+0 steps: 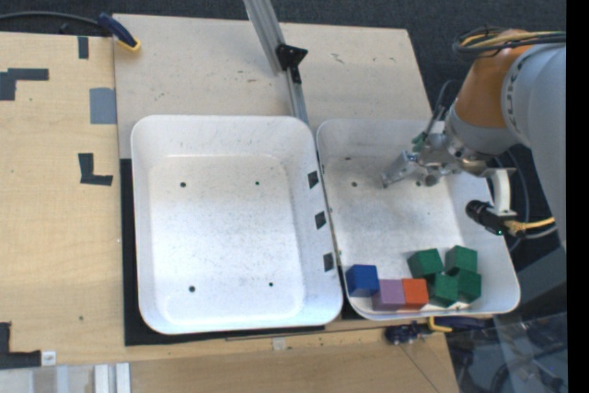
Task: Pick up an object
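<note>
Blocks (419,281) all bunched at the right bin's (368,198) 5 o'clock corner, gripper (414,168) up at 1 o'clock, can't tell the jaws' state.

Worktop (212,69): two bins side by side. Left bin (225,225). Right bin (386,207): cluster of blocks (419,283) along near edge; pincer (411,167) above far half.

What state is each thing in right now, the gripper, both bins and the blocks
gripper: low over the right bin's upper part, no block between its fingers
right bin: holds all the blocks
left bin: no blocks in it
blue block: resting at the near edge
purple block: touching the orange block
green blocks: clustered in the near right corner
</note>
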Motion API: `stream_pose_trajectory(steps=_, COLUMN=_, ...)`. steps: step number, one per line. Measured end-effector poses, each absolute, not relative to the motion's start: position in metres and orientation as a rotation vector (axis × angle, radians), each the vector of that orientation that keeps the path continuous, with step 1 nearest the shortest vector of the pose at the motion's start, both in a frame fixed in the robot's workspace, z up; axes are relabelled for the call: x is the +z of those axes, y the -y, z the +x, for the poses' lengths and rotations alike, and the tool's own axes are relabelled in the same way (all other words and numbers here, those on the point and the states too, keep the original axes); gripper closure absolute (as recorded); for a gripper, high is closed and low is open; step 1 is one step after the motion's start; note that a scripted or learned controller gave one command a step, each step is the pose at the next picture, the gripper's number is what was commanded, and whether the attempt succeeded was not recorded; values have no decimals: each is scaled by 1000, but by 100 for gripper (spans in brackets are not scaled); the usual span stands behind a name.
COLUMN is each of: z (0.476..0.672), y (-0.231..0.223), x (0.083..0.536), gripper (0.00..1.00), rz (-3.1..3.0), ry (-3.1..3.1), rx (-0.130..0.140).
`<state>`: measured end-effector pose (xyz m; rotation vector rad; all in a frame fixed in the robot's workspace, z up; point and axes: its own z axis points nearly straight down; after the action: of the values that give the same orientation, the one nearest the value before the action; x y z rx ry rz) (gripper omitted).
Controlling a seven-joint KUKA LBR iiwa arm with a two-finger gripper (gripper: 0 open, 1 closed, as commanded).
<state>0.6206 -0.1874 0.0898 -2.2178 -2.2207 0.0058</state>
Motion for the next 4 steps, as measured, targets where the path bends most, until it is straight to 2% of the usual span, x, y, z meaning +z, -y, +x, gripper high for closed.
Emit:
stream_pose_trajectory(steps=1, z=622, y=187, x=102, gripper=100, rz=-2218, ry=2224, rx=4)
stream_pose_trajectory(steps=2, z=620, y=183, x=164, gripper=100, rz=-2223, ry=2227, rx=-5)
stream_pose_trajectory(steps=3, z=629, y=175, x=218, gripper=100, rz=-2221, ry=2227, rx=-5)
stream_pose_trajectory(steps=4, z=630, y=174, x=250, gripper=100, rz=-2221, ry=2225, rx=-3)
